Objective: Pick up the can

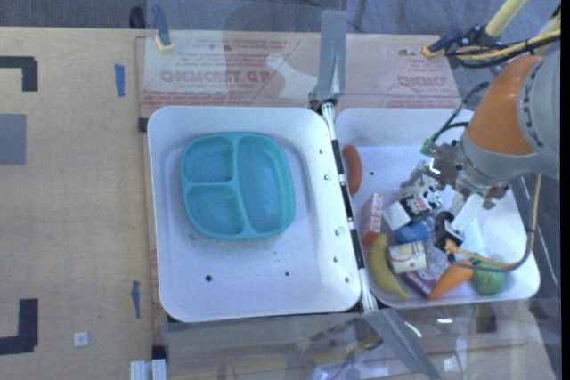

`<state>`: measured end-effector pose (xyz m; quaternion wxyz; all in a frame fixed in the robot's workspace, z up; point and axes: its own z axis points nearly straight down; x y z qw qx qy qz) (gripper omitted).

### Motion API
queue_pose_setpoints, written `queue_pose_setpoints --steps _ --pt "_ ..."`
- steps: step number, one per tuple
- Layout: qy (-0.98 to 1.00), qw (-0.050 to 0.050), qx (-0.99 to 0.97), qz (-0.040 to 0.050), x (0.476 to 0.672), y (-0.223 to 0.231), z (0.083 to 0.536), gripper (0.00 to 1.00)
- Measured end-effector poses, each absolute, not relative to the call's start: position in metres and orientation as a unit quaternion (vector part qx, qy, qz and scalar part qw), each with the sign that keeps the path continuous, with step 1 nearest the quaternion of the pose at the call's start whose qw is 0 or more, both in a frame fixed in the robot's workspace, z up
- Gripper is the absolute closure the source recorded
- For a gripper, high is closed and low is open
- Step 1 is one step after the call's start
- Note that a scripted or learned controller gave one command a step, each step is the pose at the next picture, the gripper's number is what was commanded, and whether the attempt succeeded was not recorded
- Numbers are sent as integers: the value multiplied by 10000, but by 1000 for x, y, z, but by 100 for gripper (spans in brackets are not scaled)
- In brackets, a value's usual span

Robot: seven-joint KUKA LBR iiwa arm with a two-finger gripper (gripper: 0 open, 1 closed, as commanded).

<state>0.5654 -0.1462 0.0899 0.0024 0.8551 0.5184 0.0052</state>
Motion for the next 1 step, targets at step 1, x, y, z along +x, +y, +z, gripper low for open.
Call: queue_pose_setpoints --steps 1 --pt "5161 45 8565 79 567 -149 101 100"
